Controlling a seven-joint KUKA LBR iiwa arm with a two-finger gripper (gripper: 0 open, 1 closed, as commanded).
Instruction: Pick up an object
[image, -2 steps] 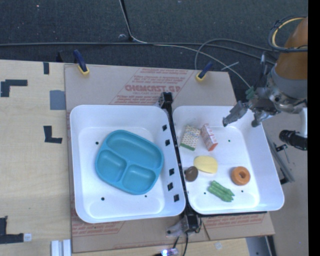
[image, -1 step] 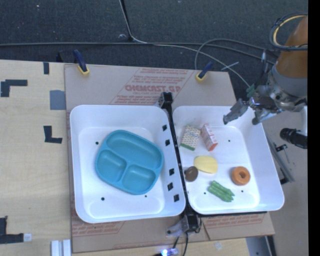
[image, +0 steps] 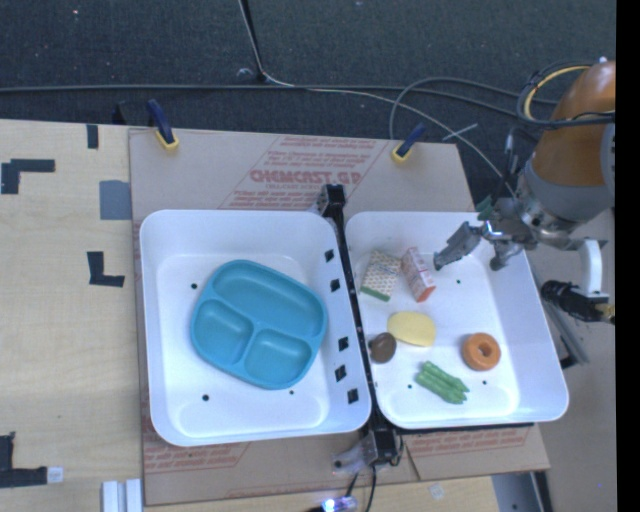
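My gripper (image: 473, 252) hovers over the upper right part of the right bin (image: 520, 300), its fingers spread open with nothing between them. Just left of it lies a small red and white can (image: 418, 274). Further left a pale patterned packet (image: 381, 269) rests beside a thin green strip (image: 375, 293). Lower in the bin are a yellow lemon-shaped piece (image: 412, 328), a brown lump (image: 382, 347), an orange doughnut (image: 481, 351) and a green pea pod (image: 441, 382).
The left bin (image: 165, 260) holds a blue divided plate (image: 260, 322). A black divider (image: 345, 300) runs between the two bins. Cables trail across the dark floor behind the bench, and clamps (image: 160, 125) pin the cardboard base.
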